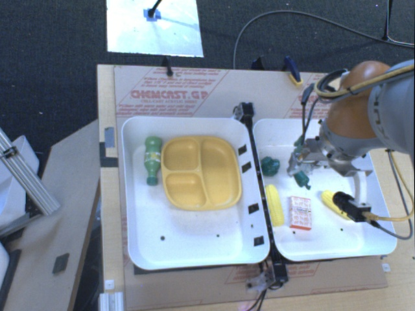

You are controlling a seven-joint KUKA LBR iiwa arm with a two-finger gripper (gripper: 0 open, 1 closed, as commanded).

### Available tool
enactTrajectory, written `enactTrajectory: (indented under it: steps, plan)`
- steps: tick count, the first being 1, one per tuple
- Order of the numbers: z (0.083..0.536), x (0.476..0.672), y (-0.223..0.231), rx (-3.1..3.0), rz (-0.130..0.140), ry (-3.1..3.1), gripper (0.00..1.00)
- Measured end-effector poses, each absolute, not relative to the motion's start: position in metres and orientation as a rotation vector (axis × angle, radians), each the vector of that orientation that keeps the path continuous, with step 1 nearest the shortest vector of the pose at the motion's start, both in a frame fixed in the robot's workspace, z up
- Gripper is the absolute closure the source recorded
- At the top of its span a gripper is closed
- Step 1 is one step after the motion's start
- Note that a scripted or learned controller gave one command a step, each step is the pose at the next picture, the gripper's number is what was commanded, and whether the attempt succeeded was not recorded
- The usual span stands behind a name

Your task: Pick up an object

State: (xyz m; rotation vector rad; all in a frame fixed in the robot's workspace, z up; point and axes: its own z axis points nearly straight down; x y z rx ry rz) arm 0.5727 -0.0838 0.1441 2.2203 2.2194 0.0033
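Several toy foods in right bin; gripper, finger state can't tell, hovers by small teal piece near green lump: probably light, hard, slick plastic, pinch across middle.

Desk with printed protective sheet, carrying two white bins (side by side); dark carpet; reflective square panel.

Both white bins look like smooth, glossy plastic. Well left of the gripper, the yellow divided tray looks like matt plastic; the board behind looks like paper-faced sheet.
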Motion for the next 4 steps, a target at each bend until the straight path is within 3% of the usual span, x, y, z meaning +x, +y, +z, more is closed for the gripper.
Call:
enactTrajectory:
  steps: [2,4]
  plan:
    - [0.252,0.573,-0.083,2.213,0.005,2.224,1.00]
    - [0.237,0.608,0.029,2.209,0.006,2.231,1.00]
